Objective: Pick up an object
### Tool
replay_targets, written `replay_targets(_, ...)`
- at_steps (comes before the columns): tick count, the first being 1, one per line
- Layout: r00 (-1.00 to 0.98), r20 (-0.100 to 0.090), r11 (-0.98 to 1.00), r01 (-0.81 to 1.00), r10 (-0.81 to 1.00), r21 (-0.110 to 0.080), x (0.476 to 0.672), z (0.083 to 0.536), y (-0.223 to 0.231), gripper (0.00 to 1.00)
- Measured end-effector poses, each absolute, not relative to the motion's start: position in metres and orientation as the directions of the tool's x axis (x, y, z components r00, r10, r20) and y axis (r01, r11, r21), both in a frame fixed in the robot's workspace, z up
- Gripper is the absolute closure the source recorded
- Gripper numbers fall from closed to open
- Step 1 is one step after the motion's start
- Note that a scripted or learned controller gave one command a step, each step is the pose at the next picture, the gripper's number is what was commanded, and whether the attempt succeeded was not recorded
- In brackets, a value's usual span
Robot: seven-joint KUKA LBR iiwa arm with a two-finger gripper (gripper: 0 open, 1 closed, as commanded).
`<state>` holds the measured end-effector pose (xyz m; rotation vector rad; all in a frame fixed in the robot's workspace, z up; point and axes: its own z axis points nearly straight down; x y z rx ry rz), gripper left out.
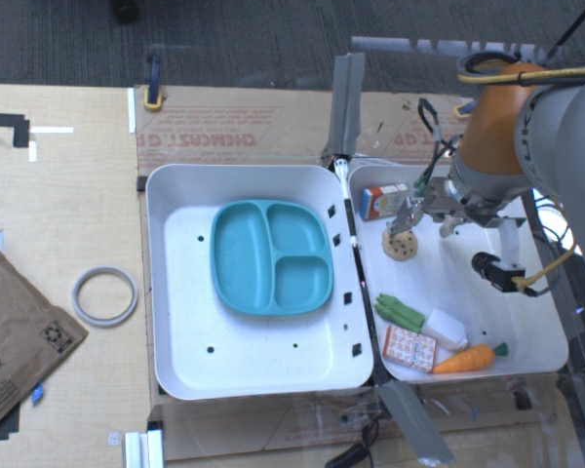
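Cookie (401, 247) under hand (407, 224), grip state unclear; cardboard (214, 125) print mirrored, unreadable.

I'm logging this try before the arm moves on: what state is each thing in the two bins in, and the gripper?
Teal three-compartment plate: flat in the left white bin.
Round tan cookie with dark chips: on the right bin's floor, below the gripper.
Small red and white carton: lying beside the gripper.
Green pea pod: lying flat.
Orange carrot: lying by the near wall.
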<state>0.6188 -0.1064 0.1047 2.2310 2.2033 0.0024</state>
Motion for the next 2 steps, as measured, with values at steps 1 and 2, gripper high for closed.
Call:
replay_targets(1, -0.158, -0.001, 0.158, 0.987, 0.987, 0.001, 0.629, 0.092, -0.101, 0.00)
replay_targets(2, -0.139, 0.000, 0.139, 0.990, 0.990, -0.001, 0.598, 0.092, -0.099, 0.00)
